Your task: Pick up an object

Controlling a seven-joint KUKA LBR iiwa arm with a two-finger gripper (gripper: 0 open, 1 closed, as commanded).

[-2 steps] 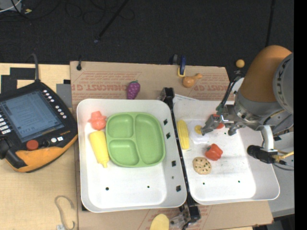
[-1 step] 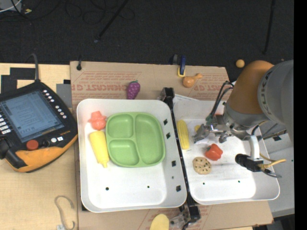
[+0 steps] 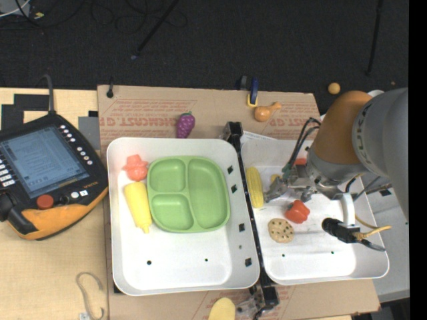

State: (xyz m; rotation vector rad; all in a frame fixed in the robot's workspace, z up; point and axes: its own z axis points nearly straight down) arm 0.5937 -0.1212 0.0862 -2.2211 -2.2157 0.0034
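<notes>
Nearest the lens, spotting a rounded yellow plastic lump (image 3: 223, 309) poking up at the bottom edge, just in front of the seam between the two bins. Swinging now to the shallow white right-hand bin (image 3: 333, 269) and picking out three candidates for the pick: a yellow toy corn cob (image 3: 254, 187) lying lengthwise just beside the bin's left wall, a red-orange toy pepper (image 3: 298, 211) near the middle, and a round tan cookie with dark chips (image 3: 281, 230) just below and left of the pepper. Finding the two-finger gripper (image 3: 277, 191) low over this bin, between the corn cob and the pepper, close to both; not managing to tell whether open or closed from this angle. Tracing the grey arm with its orange band (image 3: 337, 129) off toward the right. Moving out to the shallow white left-hand bin (image 3: 173, 272): noting a light green divided plastic plate (image 3: 188, 194) in its upper half, a long yellow toy (image 3: 138, 205) just beside the plate's left rim, and a salmon-pink toy (image 3: 135, 168) just above that. Looking beyond, on the brown cardboard sheet (image 3: 147, 112): catching a purple toy grape bunch (image 3: 185, 123) behind the left bin and an orange pear-shaped toy (image 3: 265, 111) behind the right one. Ending far left with a dark control pendant in an orange-yellow casing (image 3: 43, 172) resting on the bench.
</notes>
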